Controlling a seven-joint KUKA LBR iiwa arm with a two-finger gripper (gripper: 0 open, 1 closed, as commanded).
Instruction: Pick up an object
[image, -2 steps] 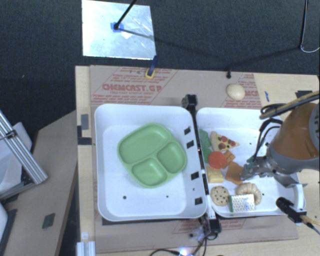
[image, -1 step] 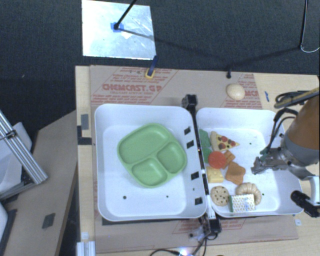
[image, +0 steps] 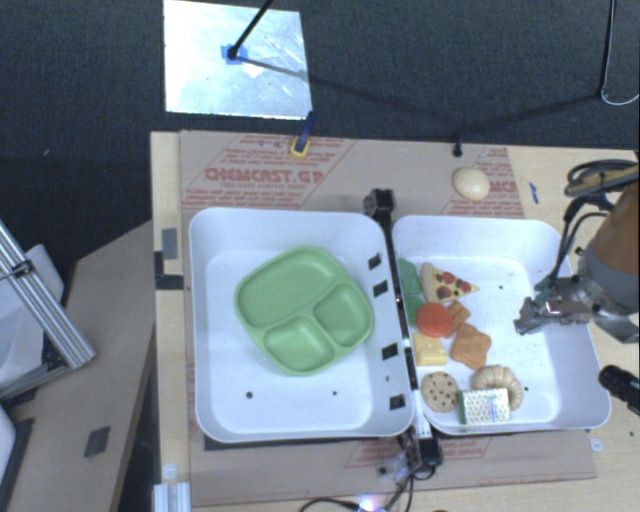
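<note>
Grey arm w/ two-finger gripper (image: 528, 318) over right side of the right shallow white bin (image: 540, 238); nothing seen betw. its tips.

Camera view: gripper sits low at right bin's right part, well apart from the toy food; can't tell how wide it stands, too small/dark. Toy food crowds the bin's left half: pizza slice w/ red dots (image: 447, 284) near top, round red tomato piece (image: 435, 319) just below, yellow cheese block (image: 430, 350) under that, orange-brown chunk (image: 471, 346) beside it, round brown cookie (image: 438, 391) near front, tan croissant (image: 498, 379) and pale green-speckled packet (image: 485, 407) touching at front. Left shallow white bin (image: 215, 300) holds a light-green compartment plate (image: 303, 310). Cream egg-shaped thing (image: 471, 183) lies on the bench behind the right bin.
</note>
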